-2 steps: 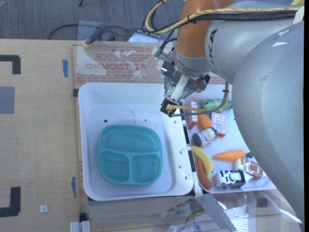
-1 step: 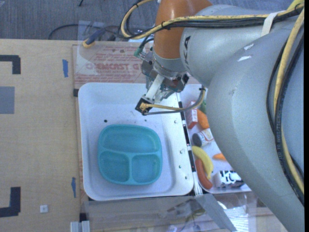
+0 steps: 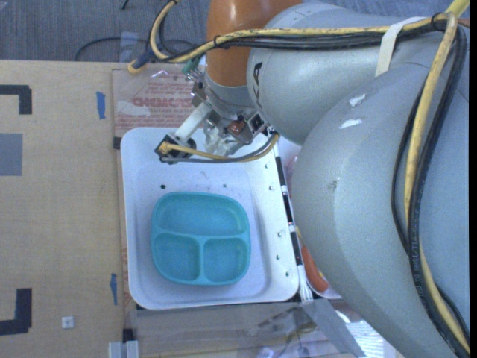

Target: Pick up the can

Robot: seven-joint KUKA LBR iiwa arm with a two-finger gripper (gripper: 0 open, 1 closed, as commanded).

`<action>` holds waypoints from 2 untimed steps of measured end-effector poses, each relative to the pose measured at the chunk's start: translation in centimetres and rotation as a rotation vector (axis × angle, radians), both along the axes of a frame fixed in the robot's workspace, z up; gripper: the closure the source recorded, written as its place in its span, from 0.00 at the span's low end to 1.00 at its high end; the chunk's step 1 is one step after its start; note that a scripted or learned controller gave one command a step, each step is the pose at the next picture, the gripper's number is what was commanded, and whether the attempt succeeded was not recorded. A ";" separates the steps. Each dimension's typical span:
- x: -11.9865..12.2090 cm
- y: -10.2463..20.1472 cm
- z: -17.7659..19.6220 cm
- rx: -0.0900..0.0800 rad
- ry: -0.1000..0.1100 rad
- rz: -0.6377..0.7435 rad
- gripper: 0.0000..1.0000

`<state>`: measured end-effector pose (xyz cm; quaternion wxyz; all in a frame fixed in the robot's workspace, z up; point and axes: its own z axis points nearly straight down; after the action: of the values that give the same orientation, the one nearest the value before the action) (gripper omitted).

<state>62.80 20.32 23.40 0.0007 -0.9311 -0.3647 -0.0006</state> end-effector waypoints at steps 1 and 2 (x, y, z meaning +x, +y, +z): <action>1.1 2.0 -1.4 0.000 0.000 -0.203 1.00; 1.2 1.8 -0.4 0.002 -0.001 -0.207 1.00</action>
<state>64.04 22.17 23.03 0.0014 -0.9639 -0.2663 -0.0017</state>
